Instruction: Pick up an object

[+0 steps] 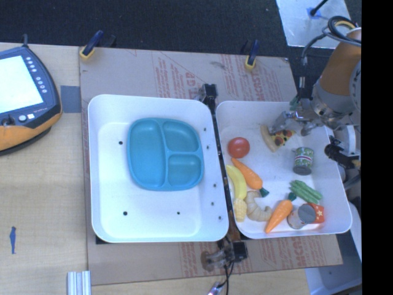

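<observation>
The gripper [288,120] covers part of the pizza slice [274,138] just below its fingers, whose spread is too small to tell.

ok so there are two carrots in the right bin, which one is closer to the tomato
The upper carrot, lying just below the tomato beside the banana. The other carrot sits lower, near the bin's front edge.

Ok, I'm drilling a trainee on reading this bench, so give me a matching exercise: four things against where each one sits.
Things:
1. blue divided plate
2. tomato
3. small can
4. gripper

Places:
A. right bin, just above the carrots
B. left bin, near its middle
C. over the pizza slice at the right bin's far side
D. right bin, near its right wall

Pairs: 1-B, 2-A, 3-D, 4-C
</observation>
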Controlling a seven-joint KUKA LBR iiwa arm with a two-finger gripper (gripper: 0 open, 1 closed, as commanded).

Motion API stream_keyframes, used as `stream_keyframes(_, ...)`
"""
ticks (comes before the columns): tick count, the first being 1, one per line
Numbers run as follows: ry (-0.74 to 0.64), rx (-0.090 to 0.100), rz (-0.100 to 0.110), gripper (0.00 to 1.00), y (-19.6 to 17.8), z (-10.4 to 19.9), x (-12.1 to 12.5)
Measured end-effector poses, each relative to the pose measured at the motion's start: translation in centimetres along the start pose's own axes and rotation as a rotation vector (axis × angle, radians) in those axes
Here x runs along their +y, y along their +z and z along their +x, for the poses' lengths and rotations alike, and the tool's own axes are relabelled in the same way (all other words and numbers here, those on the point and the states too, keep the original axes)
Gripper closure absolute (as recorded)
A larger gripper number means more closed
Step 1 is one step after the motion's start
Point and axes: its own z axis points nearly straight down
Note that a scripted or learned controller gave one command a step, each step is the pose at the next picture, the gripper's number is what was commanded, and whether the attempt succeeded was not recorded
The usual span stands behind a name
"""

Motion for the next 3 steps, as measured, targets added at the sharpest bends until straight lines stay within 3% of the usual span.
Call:
stream_keyframes(1, -0.006, 0.007, 0.001, 1.0, -1.3, 0.3, 0.2)
stream_keyframes(2, 0.001, 0.0, 0.004, 1.0, -4.6, 0.8, -6.5)
stream_keyframes(3, 0.0, 0.0, 0.005, 1.0, -3.9, 1.3, -9.7)
